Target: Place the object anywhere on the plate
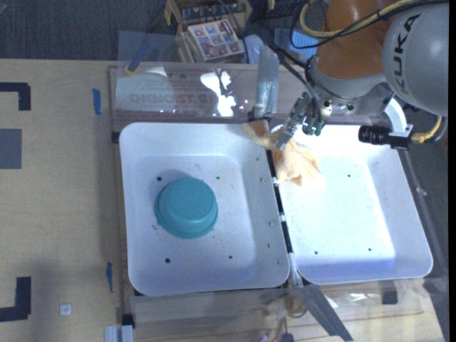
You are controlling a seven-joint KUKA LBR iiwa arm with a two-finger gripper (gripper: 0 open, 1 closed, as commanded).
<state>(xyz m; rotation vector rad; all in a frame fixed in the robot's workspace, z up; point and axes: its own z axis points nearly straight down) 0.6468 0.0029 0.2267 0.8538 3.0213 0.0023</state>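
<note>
A teal round plate [187, 206] lies in the left bin [142, 148], left of its middle. The object is a tan, crumpled soft thing [296, 165] at the far left corner of the right bin [370, 212], over the divider between the bins. My gripper [275, 132] reaches in from the upper right and is shut on the tan object's upper end. The rest of the object hangs down and to the right below the fingers. The plate is well to the lower left of the gripper, with nothing on it.
The divider rims [279, 212] run between the two bins. A transparent panel [178, 91] stands along the far edge, with boxes and cables behind it. The grey and orange arm [370, 34] fills the upper right.
</note>
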